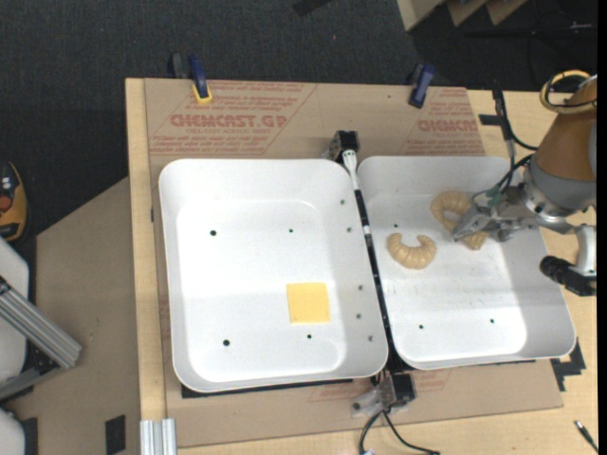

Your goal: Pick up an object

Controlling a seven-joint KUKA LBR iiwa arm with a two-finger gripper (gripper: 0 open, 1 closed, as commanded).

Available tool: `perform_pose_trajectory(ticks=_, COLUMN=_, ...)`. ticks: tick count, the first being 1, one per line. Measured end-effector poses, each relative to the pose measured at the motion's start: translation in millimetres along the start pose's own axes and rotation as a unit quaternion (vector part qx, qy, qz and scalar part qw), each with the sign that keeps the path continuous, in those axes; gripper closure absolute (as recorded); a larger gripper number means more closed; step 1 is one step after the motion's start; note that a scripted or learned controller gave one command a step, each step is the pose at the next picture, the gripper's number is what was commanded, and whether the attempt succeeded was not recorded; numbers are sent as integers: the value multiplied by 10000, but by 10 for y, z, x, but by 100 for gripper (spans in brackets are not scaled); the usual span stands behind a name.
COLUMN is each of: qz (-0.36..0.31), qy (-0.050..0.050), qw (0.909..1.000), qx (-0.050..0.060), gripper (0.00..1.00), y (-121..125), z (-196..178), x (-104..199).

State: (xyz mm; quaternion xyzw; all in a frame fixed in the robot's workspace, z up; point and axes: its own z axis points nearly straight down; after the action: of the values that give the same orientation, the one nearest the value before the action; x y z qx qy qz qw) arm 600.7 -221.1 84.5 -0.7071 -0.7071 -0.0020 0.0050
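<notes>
Your gripper is reaching into the right bin, fingers spreading over a croissant; another croissant is lying nearby.

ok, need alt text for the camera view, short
A grey robot arm with an orange band reaches in from the right, its end effector down at a tan curved croissant-shaped piece in the right shallow white bin. A second tan croissant-shaped piece lies nearby; the left white bin holds a flat yellow square.
</notes>
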Motion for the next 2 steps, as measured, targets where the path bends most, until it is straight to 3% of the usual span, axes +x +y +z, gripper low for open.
perform_pose_trajectory(ticks=1, qz=-51, qy=15, qw=9999, qx=114, gripper=0, y=539, z=14, x=15)
perform_pose_trajectory(ticks=2, qz=-20, qy=-12, qw=10000, qx=86, gripper=100, y=527, z=-101, x=-7)
